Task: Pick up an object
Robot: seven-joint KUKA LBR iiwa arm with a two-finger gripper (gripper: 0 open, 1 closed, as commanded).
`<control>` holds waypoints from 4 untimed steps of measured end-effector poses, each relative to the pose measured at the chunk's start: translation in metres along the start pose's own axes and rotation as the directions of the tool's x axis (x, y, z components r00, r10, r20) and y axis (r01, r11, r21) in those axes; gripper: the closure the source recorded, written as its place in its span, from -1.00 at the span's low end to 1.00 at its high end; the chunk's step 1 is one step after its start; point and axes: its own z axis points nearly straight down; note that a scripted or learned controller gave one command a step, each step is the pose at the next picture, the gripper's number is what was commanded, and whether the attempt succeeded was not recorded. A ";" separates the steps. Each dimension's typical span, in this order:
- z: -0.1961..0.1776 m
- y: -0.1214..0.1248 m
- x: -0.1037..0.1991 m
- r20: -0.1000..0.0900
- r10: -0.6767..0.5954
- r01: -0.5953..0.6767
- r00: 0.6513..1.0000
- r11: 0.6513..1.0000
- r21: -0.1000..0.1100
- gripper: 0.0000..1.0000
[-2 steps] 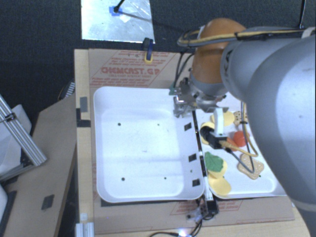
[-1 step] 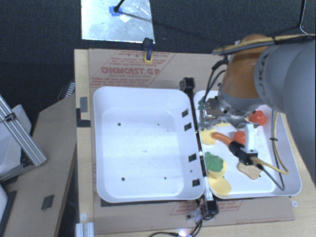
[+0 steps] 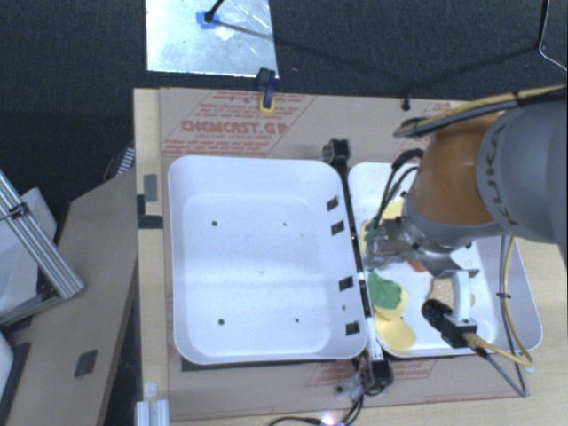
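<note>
While the grey arm (image 3: 497, 176) with its orange band reaches in from the right, its gripper (image 3: 383, 247) hangs low over the right bin (image 3: 524, 327), one of two white bins; whether it is wide or narrow I cannot tell. Just below it lie one green object (image 3: 383, 288) and two yellow pieces (image 3: 396, 333). A third yellow bit (image 3: 391, 209) peeks out above. The left bin (image 3: 257, 256) sits alongside.

The tabletop (image 3: 151, 264) carries a printed cardboard sheet (image 3: 235, 127), on which two white bins (image 3: 257, 256) sit side by side.
</note>
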 end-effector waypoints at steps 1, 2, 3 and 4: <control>-0.002 0.047 0.024 0.000 -0.006 0.006 1.000 1.000 -0.006 1.00; -0.001 0.085 0.071 -0.001 -0.007 0.007 1.000 1.000 -0.007 1.00; 0.012 0.132 0.134 -0.001 -0.007 0.007 1.000 1.000 -0.005 1.00; 0.045 0.165 0.141 0.000 -0.005 0.005 1.000 1.000 -0.006 1.00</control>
